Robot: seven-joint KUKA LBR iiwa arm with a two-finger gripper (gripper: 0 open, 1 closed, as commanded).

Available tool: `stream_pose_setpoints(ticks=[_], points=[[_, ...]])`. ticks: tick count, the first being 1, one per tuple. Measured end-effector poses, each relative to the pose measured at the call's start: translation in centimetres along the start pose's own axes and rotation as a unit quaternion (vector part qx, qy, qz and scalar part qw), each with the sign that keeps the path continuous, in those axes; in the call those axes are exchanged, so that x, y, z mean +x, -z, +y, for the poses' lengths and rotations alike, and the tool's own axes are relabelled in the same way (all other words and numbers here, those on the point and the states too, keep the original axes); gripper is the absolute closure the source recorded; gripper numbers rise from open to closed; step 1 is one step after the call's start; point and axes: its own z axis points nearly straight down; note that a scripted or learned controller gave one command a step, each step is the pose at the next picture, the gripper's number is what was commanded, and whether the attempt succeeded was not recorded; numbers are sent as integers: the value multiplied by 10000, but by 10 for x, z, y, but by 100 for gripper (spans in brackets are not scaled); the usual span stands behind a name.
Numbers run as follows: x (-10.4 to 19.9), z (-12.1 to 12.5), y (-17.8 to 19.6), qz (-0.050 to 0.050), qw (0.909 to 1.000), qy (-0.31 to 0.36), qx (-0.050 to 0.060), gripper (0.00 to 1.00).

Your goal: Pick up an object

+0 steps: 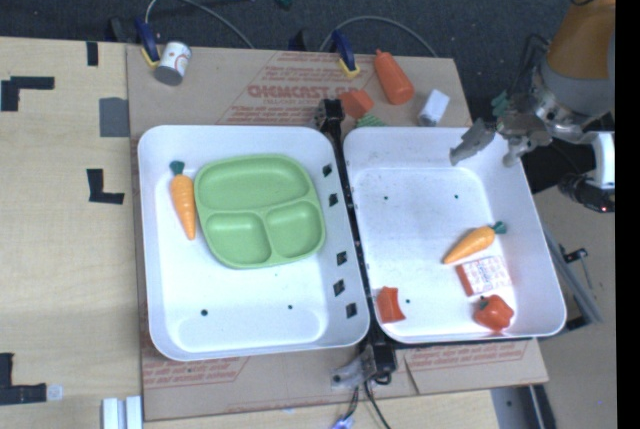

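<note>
We see two white bins side by side on a brown cardboard sheet (pixel 300 87) that lies on the bench. The left bin (pixel 160 297) holds a green plate (pixel 262 210) with three parts, and a toy carrot (pixel 183 200) lies just beside the plate, on its left side, with its green top pointing up and away from us. The right bin (pixel 420 167) holds more toys. A second carrot (pixel 471 243) lies tilted near the right side of that bin. Just below it sits a small red and white packet (pixel 484 274), and below that, touching or almost touching it, is a red toy that looks like a tomato (pixel 493 313). A small orange-red block (pixel 388 303) sits in the near left corner of the same bin, well apart from the others. The gripper (pixel 490 141) hangs over the far right corner of the right bin, at the end of the grey arm with the orange band (pixel 583 42). Its two grey fingers (pixel 468 146) are spread apart, and we see nothing between them. It is not touching any toy; the second carrot is the closest one, lower down in the bin. Behind the bins, on the cardboard, lie an orange bottle-shaped toy (pixel 393 77), a small orange piece (pixel 356 103), a little white cube (pixel 434 105) and a small white can (pixel 173 62).
</note>
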Motion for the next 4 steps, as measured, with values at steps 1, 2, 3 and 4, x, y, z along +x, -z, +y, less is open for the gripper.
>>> stream_pose_setpoints(ticks=[1,2,3,4], points=[[-38,-18,-124,3,10000,-6,15,0],[14,-75,-144,-1,10000,-2,-14,0],[-39,-30,-25,-12,10000,-2,-17,0],[-32,-50,-61,1,10000,-2,3,0]])
